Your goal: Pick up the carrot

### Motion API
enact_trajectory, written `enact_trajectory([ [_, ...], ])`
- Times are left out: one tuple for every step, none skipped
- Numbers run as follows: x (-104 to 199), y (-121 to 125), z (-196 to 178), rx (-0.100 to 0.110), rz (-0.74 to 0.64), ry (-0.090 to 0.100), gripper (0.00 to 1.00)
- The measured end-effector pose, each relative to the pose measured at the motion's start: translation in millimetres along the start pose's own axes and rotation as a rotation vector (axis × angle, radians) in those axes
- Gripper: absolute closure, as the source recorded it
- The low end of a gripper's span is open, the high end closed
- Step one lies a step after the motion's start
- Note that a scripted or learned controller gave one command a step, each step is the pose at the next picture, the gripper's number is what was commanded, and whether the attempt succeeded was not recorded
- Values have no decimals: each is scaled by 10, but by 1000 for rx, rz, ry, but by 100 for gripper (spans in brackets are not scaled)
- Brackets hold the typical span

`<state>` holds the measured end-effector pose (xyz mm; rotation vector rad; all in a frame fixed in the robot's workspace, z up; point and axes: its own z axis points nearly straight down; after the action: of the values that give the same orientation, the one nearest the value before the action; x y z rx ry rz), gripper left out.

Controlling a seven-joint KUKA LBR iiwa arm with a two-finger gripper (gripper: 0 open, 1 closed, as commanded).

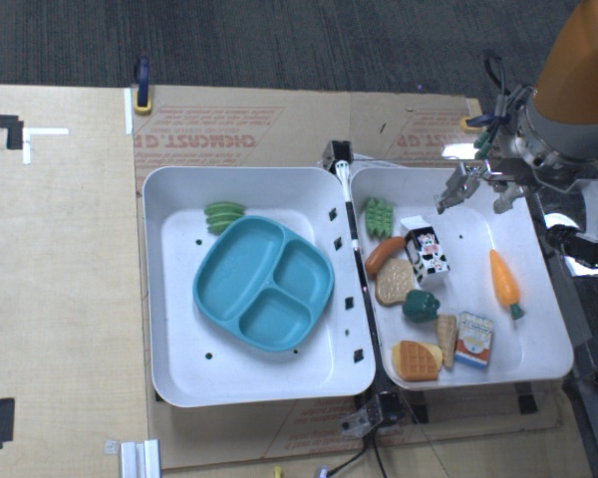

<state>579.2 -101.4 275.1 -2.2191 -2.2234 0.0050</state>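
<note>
The carrot (504, 280) is orange with a small green end and lies near the right wall of the right bin (538, 357). My gripper (475, 191) hangs over that bin's far part, above and to the left of the carrot, well apart from it. Its two fingers are spread and nothing is between them.
In the right bin lie a green toy (379, 215), a cow-print carton (427, 252), a sausage (384, 255), a bread slice (394, 285), a dark green vegetable (421, 307), a waffle (416, 360) and a small box (473, 340). The left bin (169, 366) holds a blue divided plate (264, 283) and a green pod (224, 213).
</note>
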Motion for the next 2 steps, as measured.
enact_trajectory([
  [-977,-517,-505,-4,126,-3,0],
  [-1011,-846,1135,1,136,2,0],
])
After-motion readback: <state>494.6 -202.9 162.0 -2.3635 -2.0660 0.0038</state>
